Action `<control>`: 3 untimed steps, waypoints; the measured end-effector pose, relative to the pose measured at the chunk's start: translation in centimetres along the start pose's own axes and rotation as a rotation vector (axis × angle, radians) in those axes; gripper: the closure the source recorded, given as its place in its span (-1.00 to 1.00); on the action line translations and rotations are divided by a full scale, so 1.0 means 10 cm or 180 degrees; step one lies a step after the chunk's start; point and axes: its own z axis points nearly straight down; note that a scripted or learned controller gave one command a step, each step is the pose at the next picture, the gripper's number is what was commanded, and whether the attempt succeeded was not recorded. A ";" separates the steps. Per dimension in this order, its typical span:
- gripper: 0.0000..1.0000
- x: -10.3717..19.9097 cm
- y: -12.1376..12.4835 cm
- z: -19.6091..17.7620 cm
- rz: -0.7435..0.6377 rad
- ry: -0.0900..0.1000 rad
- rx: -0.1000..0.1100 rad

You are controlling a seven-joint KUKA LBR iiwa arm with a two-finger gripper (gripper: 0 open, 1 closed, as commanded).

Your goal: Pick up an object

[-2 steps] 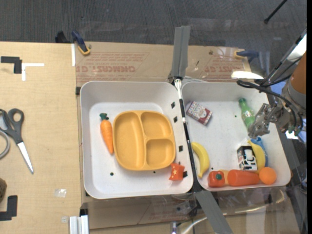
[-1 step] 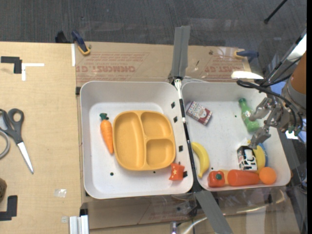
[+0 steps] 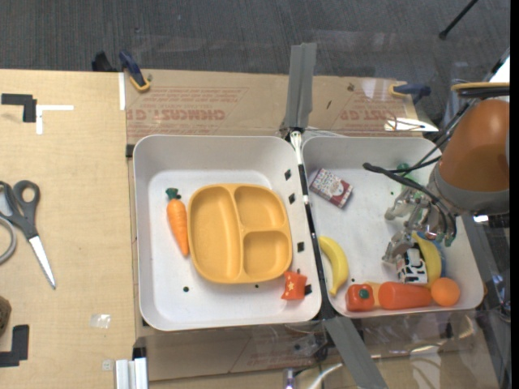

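Dark grey carpet floor (image 3: 203, 23) at top. Light wood bench (image 3: 65, 217) on left w/ scissors (image 3: 28, 225); cardboard sheet (image 3: 211, 112) under bins, blue clamp (image 3: 134, 71) at edge.

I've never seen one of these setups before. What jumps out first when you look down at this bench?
The big yellow divided plate in the left bin draws the eye first, with a toy carrot lying beside it. Next comes the grey and orange arm reaching in from the right, its pincer down in the right bin among a cluster of toy food, with a banana lying near the bin's left wall.
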 end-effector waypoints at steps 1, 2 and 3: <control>1.00 -0.01 0.01 -0.06 -0.0012 0.0004 0.0001; 1.00 0.07 -0.18 -1.39 0.1400 0.0007 0.0006; 1.00 0.08 -0.11 -0.29 0.2313 0.0018 0.0009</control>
